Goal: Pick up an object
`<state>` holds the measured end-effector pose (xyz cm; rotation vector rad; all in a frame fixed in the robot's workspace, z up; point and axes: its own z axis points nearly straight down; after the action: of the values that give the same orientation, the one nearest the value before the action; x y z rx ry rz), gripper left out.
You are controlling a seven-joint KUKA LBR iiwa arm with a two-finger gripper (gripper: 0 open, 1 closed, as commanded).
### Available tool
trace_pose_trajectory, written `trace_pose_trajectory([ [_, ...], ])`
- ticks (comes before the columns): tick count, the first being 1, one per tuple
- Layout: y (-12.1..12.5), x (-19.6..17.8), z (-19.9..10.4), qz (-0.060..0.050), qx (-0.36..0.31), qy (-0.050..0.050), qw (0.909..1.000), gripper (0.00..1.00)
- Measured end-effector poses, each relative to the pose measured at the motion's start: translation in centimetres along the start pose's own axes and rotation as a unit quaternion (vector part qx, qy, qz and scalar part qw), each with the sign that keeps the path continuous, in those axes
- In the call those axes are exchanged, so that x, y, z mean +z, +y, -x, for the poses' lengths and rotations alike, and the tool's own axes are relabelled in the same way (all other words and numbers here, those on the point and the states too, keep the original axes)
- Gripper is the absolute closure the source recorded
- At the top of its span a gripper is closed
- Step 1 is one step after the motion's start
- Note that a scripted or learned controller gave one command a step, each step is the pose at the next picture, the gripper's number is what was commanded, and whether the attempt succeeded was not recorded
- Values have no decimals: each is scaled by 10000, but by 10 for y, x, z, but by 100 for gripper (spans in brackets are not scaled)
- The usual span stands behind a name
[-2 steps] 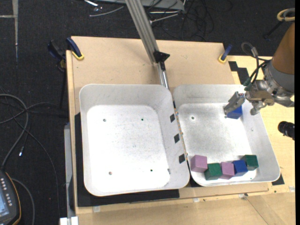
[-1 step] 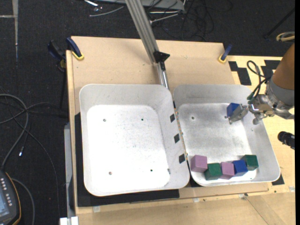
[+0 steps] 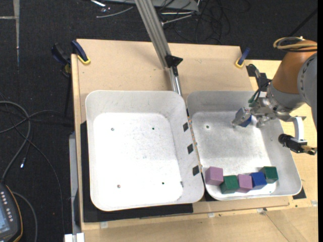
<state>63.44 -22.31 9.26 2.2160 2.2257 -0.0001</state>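
Over the right bin (image 3: 282, 135) the grey arm (image 3: 295, 82) with its orange band reaches in from the right, and its gripper (image 3: 243, 119) hangs low above the upper part of that bin's floor. There's a hint of blue right at the tip, but whether the gripper is open or closed, or has anything between its fingers, I cannot tell from up here. Down along the near wall of the same bin sit the blocks in a tight row, touching or nearly so: a purple block (image 3: 214, 175), a dark green block (image 3: 230, 184), a second purple block (image 3: 245, 181), a blue block (image 3: 258, 179) and another green block (image 3: 271, 173). They're well apart from the gripper. The left bin (image 3: 101, 110) sits alongside on the wooden desk (image 3: 126, 64).
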Motion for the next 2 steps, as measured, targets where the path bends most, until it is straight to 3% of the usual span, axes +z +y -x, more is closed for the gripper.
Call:
trace_pose_trajectory([
  [1, 0, -13, 1, 0, -6, -12, 10000, 100],
  [2, -13, -2, 1, -9, 22, -2, 10000, 100],
])
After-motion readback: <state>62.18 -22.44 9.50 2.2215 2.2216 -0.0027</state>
